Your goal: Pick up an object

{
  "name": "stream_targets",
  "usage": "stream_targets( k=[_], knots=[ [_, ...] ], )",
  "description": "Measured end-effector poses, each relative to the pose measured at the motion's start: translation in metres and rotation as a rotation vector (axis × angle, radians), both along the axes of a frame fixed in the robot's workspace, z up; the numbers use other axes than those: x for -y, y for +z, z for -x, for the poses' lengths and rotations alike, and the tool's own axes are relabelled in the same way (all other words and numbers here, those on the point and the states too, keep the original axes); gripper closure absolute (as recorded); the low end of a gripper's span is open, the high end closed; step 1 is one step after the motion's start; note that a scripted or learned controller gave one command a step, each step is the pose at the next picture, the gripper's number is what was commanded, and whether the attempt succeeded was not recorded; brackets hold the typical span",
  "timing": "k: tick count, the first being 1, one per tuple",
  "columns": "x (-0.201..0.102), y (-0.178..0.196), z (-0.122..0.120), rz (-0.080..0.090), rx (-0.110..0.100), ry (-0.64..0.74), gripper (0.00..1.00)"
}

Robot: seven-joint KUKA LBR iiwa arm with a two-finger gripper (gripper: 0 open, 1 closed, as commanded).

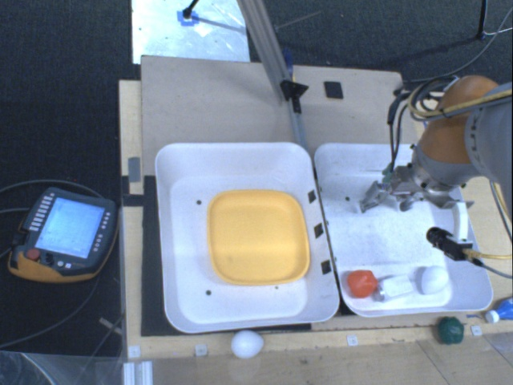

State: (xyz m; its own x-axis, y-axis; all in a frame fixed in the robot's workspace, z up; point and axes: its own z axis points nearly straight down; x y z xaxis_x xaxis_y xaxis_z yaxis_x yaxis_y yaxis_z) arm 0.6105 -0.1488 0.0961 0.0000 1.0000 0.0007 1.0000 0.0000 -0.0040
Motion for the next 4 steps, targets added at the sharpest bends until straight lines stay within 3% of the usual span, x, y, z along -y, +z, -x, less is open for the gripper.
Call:
stream_targets(
  k=[1,3,4],
  knots=[
    [0.0,0.013,-0.002,0.001,0.006,0.0,1.0],
    [-0.002,0.109,-0.009,0.001,0.009,0.001,1.0],
    [-0.002,0.14,-0.01,0.001,0.007,0.001,1.0]
  ],
)
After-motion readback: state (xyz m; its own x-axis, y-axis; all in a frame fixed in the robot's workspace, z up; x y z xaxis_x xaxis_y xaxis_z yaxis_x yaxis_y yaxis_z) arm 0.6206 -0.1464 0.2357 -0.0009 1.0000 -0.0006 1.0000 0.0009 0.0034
